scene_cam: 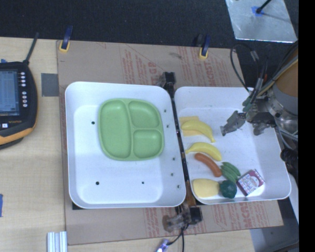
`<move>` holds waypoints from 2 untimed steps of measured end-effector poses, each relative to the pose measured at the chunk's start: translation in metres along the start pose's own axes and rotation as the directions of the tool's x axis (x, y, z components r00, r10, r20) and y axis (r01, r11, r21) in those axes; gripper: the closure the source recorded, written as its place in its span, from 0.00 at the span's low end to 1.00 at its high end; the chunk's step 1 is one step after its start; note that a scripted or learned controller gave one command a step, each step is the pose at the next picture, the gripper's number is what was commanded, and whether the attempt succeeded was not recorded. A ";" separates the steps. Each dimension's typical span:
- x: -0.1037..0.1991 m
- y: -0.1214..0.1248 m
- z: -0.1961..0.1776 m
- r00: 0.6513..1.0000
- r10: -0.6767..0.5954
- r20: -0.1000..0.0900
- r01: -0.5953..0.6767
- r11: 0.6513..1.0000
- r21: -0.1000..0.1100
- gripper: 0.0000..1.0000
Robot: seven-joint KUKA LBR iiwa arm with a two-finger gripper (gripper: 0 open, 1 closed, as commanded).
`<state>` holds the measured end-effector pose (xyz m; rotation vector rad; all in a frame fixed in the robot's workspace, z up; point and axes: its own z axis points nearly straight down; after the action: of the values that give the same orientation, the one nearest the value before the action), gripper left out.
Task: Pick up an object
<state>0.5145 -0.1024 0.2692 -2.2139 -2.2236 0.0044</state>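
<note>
Curving smooth yellow bananas [197,126], glossy white bin [262,193]

Both white bins [121,196] look like smooth, slightly glossy plastic. The green divided plate [131,129] is matt plastic. Printed brown cardboard [147,62] covers the pale wood-grain counter [21,193].

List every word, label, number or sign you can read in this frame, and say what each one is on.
None can be read with confidence.
Brown board under the bins: faint red print, repeated, too blurred to read.
Red-and-white packet in the right bin: printing on it, too small to read.
Teach pendant at the left edge: lit screen and buttons, too blurred to read.
</note>
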 end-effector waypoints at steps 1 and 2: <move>-0.008 0.003 0.109 1.000 0.000 0.001 0.000 1.000 0.003 0.00; -0.015 0.001 0.174 1.000 0.001 0.002 0.000 1.000 -0.012 0.00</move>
<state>0.5144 -0.1172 0.0955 -2.2215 -2.2301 -0.0063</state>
